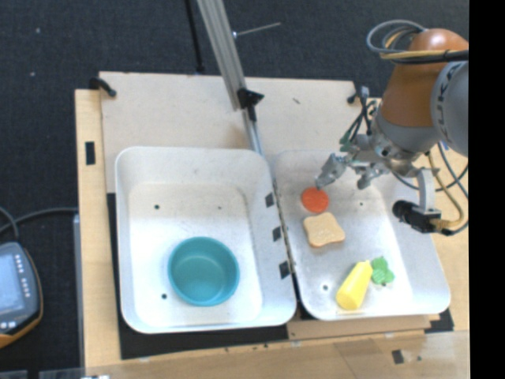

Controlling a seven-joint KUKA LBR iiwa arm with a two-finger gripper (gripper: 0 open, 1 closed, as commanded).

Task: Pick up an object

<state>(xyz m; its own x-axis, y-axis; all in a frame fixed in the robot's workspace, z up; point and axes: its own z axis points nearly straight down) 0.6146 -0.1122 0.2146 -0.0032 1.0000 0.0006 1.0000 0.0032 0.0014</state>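
Observation:
My gripper [346,174] hovers over the back of the right bin [410,290], open, with nothing between its fingers. One fingertip [325,178] hangs just above and behind a red round piece [315,200]. In front of that piece lies a tan slice of toast [323,230]. Nearer the front of the same bin lies a yellow corn-shaped object [354,285], touching a small green leafy piece [382,272].
The left bin [142,180] holds a teal bowl [203,271] at its front middle. A slanted metal pole [225,54] stands behind the bins. The bench edge lies close beyond the right bin.

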